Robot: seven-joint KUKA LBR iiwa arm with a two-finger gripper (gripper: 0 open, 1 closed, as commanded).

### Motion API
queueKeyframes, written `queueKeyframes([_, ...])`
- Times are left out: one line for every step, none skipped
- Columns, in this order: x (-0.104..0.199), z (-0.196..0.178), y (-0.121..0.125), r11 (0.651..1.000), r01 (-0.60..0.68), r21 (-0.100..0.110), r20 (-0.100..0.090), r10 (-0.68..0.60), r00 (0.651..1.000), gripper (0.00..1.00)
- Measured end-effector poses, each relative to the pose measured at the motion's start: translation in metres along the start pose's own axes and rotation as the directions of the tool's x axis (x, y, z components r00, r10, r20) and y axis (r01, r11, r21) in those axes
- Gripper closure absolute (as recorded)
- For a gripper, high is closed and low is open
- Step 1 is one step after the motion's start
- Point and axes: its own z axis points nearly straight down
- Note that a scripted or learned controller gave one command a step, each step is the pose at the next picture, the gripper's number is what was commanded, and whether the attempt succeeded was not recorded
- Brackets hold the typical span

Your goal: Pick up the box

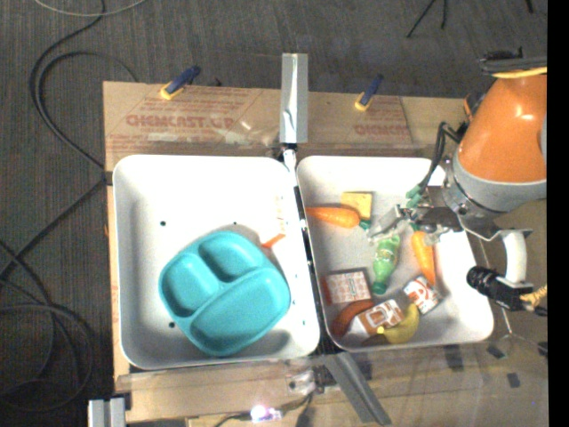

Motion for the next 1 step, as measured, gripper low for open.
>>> queueKeyframes([-0.0087,0.1138,-0.0213,0.989,0.148,0.001,-0.001,-0.148,0.989,0.0])
